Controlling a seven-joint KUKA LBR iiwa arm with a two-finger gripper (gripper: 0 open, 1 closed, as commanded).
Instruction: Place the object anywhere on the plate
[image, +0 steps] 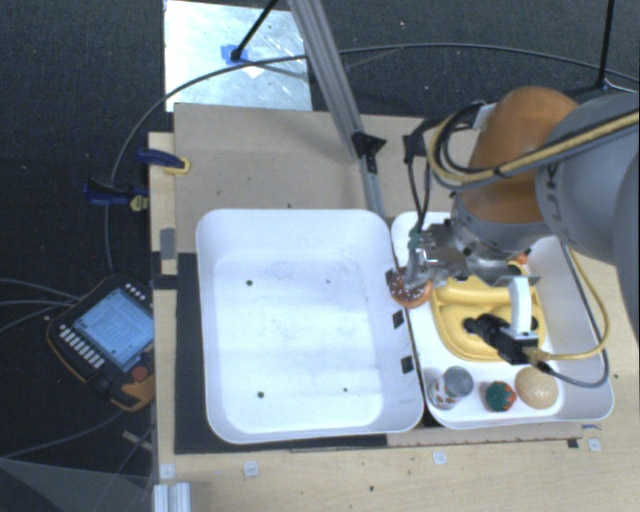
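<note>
We see the hand (418, 268) apparently clenched on a small brown object (409, 292) just below it, with the yellow plate (462, 318) beside it; we judge a shallow pinch could drop the object onto the bin rim (392, 262).

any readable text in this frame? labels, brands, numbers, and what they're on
None can be read.
Teach pendant left of the bench: its blue screen is lit, but whatever it shows is too small and blurred to read.
Small black tags on the edge between the two bins: no legible marks.
Yellow plate and the small objects in the right bin: no print can be made out.
</note>
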